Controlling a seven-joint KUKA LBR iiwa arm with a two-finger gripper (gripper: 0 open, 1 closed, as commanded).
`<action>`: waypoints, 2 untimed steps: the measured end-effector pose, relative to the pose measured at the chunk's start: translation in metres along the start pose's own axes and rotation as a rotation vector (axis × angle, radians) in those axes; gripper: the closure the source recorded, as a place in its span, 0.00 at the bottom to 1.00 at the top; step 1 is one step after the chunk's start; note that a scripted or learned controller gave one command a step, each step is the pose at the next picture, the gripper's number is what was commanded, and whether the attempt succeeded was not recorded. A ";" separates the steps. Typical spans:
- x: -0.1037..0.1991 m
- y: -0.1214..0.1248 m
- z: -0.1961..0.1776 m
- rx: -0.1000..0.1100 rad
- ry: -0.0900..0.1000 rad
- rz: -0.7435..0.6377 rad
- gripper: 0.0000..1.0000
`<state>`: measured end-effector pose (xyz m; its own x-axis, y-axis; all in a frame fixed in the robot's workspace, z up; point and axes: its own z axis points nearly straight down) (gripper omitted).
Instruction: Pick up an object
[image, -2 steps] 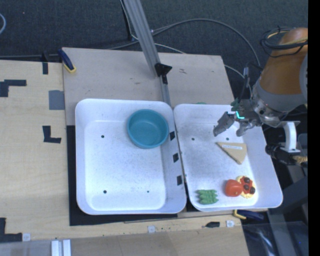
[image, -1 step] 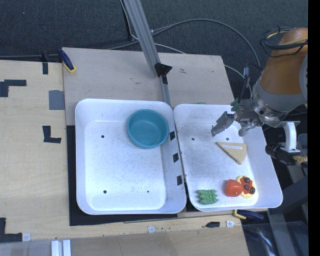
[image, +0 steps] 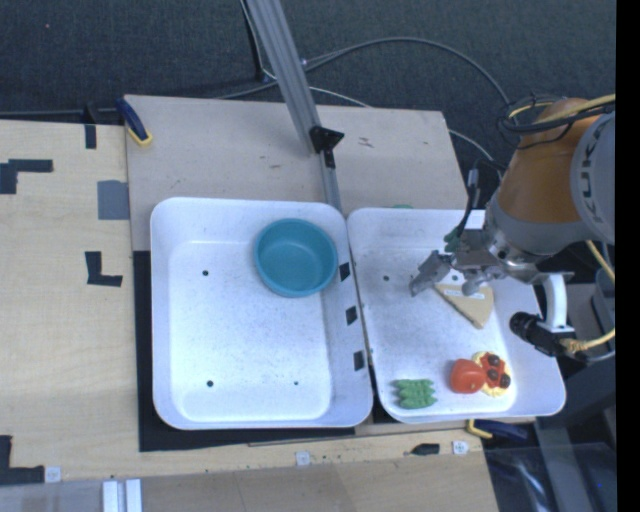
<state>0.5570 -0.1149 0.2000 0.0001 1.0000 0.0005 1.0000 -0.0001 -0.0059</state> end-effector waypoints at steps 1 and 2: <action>-0.002 -0.003 0.063 0.001 0.000 0.000 0.00; -0.002 -0.002 0.111 -0.007 -0.001 0.000 0.00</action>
